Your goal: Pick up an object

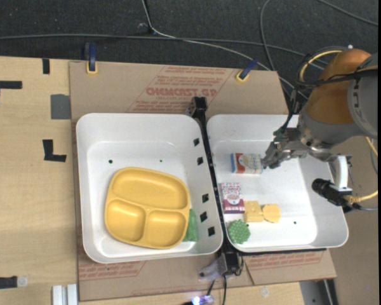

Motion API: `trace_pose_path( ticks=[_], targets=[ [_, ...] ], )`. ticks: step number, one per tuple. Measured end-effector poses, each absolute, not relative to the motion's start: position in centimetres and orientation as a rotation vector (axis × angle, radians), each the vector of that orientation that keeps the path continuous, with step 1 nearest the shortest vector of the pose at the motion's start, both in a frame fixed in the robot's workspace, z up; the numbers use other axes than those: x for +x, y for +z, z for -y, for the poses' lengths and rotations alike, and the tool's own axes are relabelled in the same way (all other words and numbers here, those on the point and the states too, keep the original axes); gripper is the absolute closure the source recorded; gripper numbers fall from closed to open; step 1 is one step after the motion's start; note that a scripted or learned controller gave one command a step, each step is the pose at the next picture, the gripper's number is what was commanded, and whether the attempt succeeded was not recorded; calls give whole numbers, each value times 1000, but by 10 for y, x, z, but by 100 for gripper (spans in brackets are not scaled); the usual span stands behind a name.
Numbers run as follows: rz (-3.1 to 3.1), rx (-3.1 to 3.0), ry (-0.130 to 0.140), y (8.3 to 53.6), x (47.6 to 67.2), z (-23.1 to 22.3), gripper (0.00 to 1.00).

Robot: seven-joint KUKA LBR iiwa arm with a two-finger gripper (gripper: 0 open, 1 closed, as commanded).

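A wooden bench against a dark carpeted floor carries a cardboard sheet held down by two clamps at its far edge. Red printing on the cardboard is partly legible; it appears to begin "CHEMCAST", the rest unreadable.

Two white bins sit side by side on the cardboard. The left bin holds a yellow divided tray, with a green item wedged against the tray's right edge.

The right bin holds the candidates for picking. A small carton, red, white and blue, lies flat near the bin's middle; its label cannot be read. Nearer the camera from the carton lie a pink-and-white packet, print too small to read, then a yellow block touching a yellow round piece, and a green knobbly item nearest the front wall.

The gripper sits low just beside the carton's right end, seemingly lined up on it. Whether the claw is open or closed cannot be told, and no object is visibly between its tips. Judgement: the carton is the likely target and a grasp is not confirmed.
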State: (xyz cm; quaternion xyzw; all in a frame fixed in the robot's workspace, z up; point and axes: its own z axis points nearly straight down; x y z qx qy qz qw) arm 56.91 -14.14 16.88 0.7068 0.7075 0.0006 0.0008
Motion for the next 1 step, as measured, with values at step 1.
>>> trace_pose_path(
  ticks=[1],
  targets=[
    [-2220, 2218, 3, 213, 573, 146, 100]
  ],
)
